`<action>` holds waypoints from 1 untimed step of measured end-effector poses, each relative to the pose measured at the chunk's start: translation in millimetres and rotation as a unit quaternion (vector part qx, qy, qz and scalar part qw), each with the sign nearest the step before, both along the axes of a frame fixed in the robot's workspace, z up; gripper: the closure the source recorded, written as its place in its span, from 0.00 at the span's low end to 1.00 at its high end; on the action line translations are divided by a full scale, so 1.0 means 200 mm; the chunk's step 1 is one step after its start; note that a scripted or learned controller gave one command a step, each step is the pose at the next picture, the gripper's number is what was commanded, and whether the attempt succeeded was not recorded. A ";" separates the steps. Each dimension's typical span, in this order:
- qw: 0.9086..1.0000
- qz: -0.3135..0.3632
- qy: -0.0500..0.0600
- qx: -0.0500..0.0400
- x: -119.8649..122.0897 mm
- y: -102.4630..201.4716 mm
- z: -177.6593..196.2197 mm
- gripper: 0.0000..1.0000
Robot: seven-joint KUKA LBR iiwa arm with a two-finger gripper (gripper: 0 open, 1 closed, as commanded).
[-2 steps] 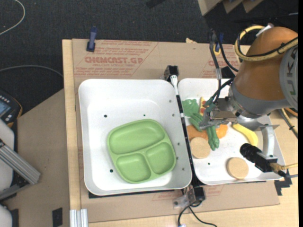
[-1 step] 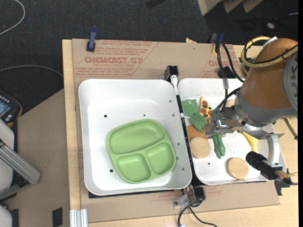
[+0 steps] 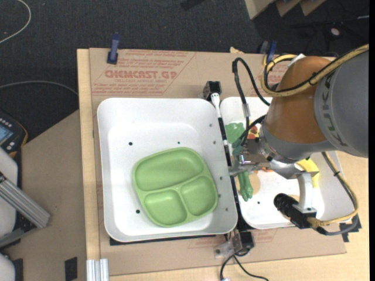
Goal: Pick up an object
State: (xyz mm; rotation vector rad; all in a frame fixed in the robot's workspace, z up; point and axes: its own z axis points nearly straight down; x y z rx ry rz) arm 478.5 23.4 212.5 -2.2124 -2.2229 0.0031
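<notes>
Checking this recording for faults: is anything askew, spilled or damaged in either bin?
Nothing looks spilled or broken. The green divided plate lies flat in the left bin, turned at a slant to its walls. In the right bin, the arm covers most of the small items, so their state is unclear.

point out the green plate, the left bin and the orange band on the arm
green plate (image 3: 174, 186), camera view, ridge between its compartments
left bin (image 3: 117, 122), camera view, bare floor
orange band (image 3: 299, 107), camera view, its middle

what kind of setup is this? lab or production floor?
Likely a robotics lab test bench: two white bins on a clamped cardboard sheet, loose cables around the arm, and a green divided plate as a test object.
</notes>
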 end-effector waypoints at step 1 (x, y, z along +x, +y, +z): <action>1.000 0.000 -0.007 0.000 0.01 0.17 0.37 1.00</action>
